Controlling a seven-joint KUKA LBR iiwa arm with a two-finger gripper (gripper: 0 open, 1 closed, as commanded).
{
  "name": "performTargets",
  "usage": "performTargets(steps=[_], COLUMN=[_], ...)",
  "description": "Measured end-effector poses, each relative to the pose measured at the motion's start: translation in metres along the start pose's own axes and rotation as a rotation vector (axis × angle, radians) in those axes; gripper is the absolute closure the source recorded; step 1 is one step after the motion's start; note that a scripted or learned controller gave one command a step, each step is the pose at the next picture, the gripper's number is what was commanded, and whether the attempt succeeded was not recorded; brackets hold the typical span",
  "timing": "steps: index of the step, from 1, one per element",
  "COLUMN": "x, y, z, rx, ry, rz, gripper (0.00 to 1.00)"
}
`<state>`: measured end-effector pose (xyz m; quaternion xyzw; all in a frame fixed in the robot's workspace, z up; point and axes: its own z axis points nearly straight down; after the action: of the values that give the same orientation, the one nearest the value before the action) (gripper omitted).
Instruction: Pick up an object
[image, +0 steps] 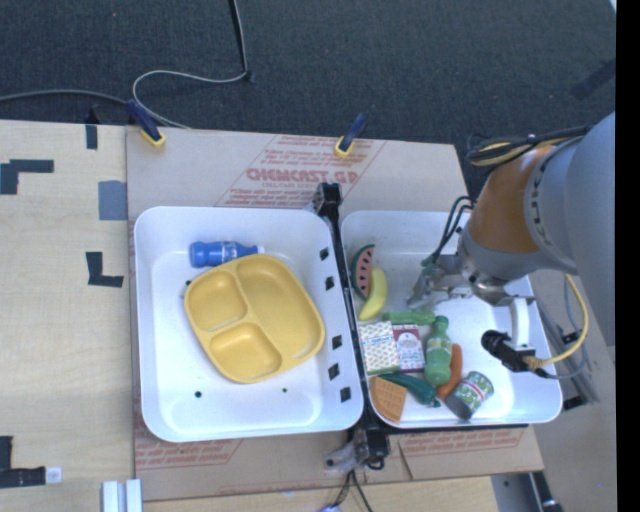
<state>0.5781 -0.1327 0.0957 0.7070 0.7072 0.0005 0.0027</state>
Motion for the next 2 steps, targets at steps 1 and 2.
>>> performTargets(steps=[1,2], x=[0.000,-0.020], y=[0.000,-0.072], z=[0.000,0.010], rx=[0.000,0.003], ry=[0.000,0.001], rz=[0.000,0.002], gripper=[0.00,0.00])
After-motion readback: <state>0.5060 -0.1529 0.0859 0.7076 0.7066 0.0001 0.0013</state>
